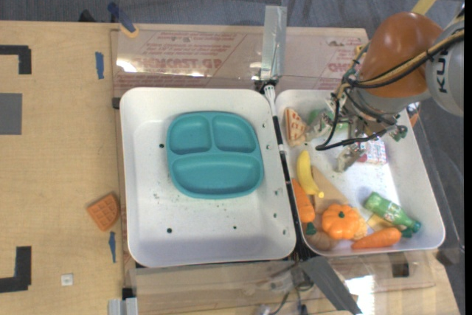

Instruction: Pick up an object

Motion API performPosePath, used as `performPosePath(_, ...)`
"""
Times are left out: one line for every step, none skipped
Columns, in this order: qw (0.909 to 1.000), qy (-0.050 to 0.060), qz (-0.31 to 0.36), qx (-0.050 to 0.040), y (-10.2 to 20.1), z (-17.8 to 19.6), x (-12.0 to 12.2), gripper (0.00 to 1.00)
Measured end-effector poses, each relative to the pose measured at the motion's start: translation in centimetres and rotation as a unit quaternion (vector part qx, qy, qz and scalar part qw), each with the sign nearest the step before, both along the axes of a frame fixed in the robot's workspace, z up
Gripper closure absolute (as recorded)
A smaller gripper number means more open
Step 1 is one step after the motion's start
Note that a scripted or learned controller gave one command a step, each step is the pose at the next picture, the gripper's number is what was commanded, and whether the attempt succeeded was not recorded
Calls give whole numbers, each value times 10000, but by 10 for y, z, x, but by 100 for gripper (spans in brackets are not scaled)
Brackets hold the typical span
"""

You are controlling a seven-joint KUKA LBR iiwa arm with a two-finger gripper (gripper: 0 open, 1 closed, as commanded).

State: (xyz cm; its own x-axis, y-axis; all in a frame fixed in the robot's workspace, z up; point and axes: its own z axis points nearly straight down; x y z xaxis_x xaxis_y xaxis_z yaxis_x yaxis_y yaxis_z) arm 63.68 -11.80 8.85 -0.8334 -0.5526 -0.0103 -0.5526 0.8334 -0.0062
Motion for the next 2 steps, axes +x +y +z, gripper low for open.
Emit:
performPosePath(9978, 5, -669, 12, -19, -1, 29, 0)
performPosePath(9916, 8, -1297, 18, -31, -1, 32, 0)
